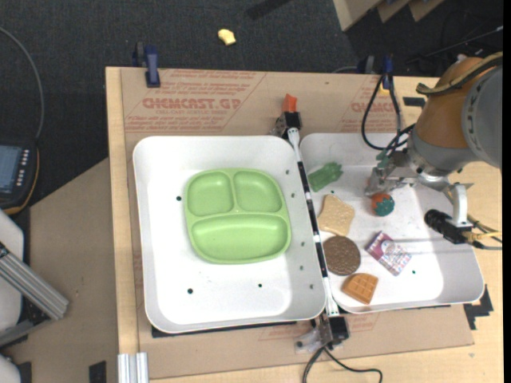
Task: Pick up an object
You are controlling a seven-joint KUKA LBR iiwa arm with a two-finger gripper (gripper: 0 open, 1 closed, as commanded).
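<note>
Risk sits mostly in how crowded my side is. My gripper hangs low in the right bin, and whether it is open or closed I cannot tell from this slanted look down. Directly beneath it, at its six o'clock, lies a small ball, red and teal, the nearest thing to take. A green block rests at nine o'clock from me; a cracker, brown cookie, waffle and pink packet spread toward seven and six o'clock, well clear of the ball. I judge a round ball may squirt sideways if I come down off-centre, or roll toward the bin wall. The left bin carries a green tray, far off at nine o'clock, and does not concern this grab.
</note>
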